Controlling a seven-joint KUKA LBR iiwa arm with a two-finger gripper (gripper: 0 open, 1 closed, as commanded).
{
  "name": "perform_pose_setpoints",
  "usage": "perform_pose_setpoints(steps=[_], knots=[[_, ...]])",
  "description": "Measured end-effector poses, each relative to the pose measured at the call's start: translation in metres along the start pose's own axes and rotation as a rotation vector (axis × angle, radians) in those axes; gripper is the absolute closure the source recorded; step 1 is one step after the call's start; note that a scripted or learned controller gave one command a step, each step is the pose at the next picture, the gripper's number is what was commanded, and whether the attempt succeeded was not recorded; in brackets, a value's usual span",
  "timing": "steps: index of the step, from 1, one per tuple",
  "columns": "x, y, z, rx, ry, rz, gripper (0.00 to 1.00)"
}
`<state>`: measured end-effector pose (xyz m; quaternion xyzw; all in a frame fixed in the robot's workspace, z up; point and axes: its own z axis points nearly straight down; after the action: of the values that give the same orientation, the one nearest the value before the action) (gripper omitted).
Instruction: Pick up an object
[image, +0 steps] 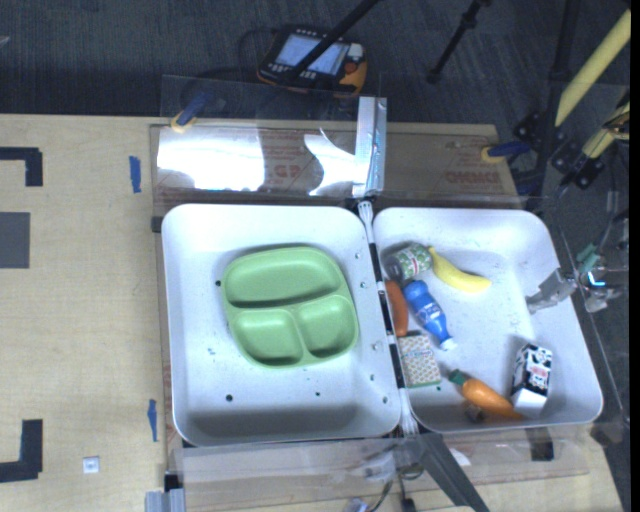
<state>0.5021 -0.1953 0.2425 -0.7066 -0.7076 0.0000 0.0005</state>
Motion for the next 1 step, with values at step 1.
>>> perform_pose_setpoints(steps=[1], knots=[[0.0398,0.0808,0.0613,-0.002,-0.001,0.124,0.00]])
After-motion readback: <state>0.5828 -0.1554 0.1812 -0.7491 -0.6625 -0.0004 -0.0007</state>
